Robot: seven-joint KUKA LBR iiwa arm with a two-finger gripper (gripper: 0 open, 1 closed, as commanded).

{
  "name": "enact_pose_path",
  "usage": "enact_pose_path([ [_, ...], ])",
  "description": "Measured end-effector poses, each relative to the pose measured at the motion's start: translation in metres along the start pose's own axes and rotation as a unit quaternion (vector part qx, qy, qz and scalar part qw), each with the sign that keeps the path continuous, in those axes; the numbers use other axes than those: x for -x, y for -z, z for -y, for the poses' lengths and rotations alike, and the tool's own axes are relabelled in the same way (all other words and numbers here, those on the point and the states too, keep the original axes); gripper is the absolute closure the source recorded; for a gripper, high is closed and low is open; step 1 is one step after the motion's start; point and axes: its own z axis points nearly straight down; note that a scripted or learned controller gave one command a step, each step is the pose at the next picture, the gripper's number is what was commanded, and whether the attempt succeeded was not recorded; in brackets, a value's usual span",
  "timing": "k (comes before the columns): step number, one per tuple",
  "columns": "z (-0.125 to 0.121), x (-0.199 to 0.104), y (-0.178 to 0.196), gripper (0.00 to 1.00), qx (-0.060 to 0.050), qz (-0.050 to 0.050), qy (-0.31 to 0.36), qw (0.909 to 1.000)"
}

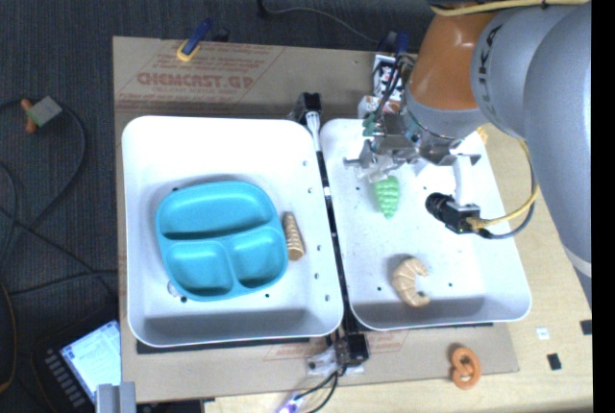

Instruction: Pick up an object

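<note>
Over the right bin [500, 301] the hand [384, 161] hangs low at the far side, directly above a green ridged object [388, 197] that lies on the bin floor; whether the object sits between the fingers cannot be told (wrist hides them). A tan croissant-shaped piece [411, 280] lies nearer the front edge. Left bin [144, 142] holds a blue divided tray [219, 236] with a tan ridged piece [292, 235] just beside it.
</note>
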Motion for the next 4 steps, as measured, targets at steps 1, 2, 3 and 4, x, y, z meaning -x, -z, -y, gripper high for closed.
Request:
enact_pose_path([
  [1,0.001,0.000,-0.001,0.00,-0.001,0.000,0.000,1.0000],
  [2,0.076,-0.025,0.098,0.00,-0.001,0.000,-0.001,1.0000],
  [3,0.119,0.043,-0.001,0.00,-0.002,0.000,-0.002,1.0000],
  [4,0.104,0.055,-0.097,0.00,0.002,0.001,-0.002,1.0000],
])
